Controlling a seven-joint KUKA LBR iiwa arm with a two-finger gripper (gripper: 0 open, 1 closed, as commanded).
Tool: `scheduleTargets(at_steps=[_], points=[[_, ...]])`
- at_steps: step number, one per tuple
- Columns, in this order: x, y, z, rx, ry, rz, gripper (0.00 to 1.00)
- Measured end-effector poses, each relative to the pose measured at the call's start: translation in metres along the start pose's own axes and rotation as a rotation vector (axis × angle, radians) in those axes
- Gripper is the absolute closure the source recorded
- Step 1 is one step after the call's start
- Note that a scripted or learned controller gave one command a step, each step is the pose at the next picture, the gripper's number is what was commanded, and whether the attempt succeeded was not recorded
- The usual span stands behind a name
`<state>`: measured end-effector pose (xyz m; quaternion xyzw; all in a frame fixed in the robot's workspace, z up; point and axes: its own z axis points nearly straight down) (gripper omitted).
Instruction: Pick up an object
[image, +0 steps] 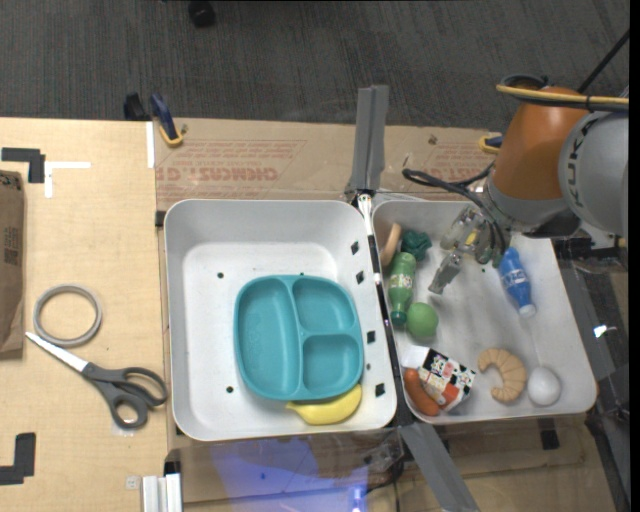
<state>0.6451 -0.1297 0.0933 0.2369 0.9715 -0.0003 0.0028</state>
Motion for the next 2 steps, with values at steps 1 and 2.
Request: scheduleTargets(at_steps=[1, 2], points=[[0.006, -0.063, 0.0, 0.0, 0.002, -0.111, 0.0], [-0.025, -0.049, 0.001, 0.01, 0.028, -0.088, 0.0]])
